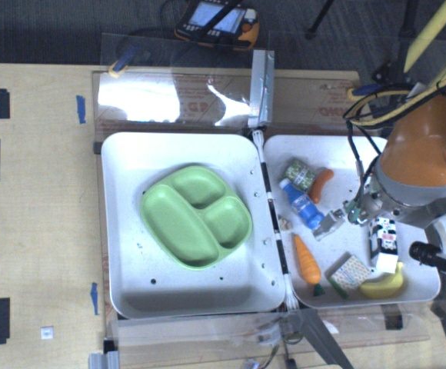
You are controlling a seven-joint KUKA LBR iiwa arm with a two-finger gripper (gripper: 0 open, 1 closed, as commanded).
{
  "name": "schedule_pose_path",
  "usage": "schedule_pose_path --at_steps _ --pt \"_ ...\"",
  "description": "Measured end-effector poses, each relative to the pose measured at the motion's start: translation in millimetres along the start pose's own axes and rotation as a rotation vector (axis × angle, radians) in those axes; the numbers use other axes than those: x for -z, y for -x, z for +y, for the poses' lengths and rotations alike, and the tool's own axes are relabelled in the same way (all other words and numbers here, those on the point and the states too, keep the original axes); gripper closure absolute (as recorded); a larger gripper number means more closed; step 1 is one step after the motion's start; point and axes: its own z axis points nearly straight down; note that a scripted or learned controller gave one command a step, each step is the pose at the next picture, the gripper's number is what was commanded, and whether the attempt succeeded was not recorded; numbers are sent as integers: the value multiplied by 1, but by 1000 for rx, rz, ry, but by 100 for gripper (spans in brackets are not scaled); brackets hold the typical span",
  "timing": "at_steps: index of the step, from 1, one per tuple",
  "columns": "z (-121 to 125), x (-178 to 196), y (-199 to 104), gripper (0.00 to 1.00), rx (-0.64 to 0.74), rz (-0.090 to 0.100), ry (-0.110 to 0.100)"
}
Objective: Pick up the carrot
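The carrot (307, 259) is lying in the right bin (427, 289), close to the wall that is splitting the 2 bins, and it is looking light, stiff and a bit smooth, so grabbing its fat middle is likely best. The gripper (332, 223) is hanging just above and right of the carrot, and I cannot tell if it is apart or together. A blue bottle (303, 207) is sitting just past the carrot's top, and a checked packet (349, 271) and a banana (384, 284) are crowding its right side.

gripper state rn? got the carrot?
Gripper: open or shut cannot be told from this view. It sits low in the right bin. Carrot lies apart from it on the bin floor, not held.
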Motion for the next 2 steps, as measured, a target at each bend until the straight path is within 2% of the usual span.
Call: schedule_pose_path --at_steps 1,2 --pt "-42 -3 -4 0 251 2 -1" --pt "-5 34 -64 0 866 -5 5"
